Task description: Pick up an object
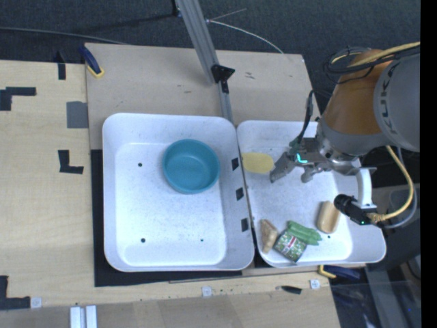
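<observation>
So the gripper point(295, 171) is hanging over the right bin point(365, 255) mid-frame with its jaws spread apart, gripping nothing. A yellow sponge-like piece point(257, 162) is sitting just left of it. A blue bowl point(190, 165) is sitting in the left bin point(130, 244).

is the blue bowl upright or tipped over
Upright. The blue bowl sits in the left bin with its round opening facing up and its inside visible.
</observation>
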Action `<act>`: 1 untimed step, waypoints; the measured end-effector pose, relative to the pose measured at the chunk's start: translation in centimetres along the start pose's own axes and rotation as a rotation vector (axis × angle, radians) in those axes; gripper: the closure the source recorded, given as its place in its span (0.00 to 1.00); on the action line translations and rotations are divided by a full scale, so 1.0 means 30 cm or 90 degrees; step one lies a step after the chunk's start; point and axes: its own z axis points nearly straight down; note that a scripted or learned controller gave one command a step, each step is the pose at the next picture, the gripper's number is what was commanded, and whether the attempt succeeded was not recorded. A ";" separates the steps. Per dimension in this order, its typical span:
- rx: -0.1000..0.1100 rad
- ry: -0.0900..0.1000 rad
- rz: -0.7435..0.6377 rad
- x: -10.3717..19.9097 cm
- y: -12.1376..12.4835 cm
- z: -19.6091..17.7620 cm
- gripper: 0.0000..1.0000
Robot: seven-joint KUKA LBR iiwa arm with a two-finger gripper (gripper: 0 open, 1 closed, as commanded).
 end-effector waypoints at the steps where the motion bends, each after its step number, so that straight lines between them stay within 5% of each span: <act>1: -0.001 0.000 0.000 0.000 0.001 -0.001 0.00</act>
